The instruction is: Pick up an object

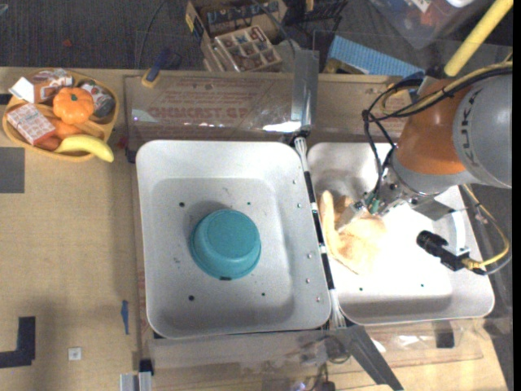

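A teal bowl lies upside down in the middle of the left white bin. In the right white bin, a pale tan, bread-like object rests against the left wall, with a narrow pale piece just above it. My gripper hangs low over the upper edge of that tan object, reaching in from the right under the orange-banded wrist. I see nothing held between its tips.
A wicker basket with toy food, a small pumpkin and a banana sits at the bench's far left. A clear plastic sheet lies behind the bins. Cables loop above the wrist.
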`<move>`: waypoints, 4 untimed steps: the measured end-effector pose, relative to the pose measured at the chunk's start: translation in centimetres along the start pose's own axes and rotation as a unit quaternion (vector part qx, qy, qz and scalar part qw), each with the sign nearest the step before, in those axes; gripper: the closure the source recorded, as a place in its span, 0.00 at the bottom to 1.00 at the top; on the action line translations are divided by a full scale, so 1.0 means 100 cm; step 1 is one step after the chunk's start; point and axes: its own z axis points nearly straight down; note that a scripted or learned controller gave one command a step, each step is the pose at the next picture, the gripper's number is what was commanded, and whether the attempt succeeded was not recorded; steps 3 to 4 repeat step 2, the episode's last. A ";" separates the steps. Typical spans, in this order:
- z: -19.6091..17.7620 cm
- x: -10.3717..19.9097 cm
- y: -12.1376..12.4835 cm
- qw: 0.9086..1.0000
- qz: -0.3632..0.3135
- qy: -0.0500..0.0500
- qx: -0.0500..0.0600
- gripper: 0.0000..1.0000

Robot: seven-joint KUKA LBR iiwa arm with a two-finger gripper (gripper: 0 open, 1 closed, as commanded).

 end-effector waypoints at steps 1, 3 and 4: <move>-0.012 -0.002 0.001 1.000 0.003 -0.001 -0.004 1.00; -0.092 -0.038 0.017 1.000 0.024 0.001 0.004 1.00; -0.092 -0.038 0.017 1.000 0.024 0.001 0.004 1.00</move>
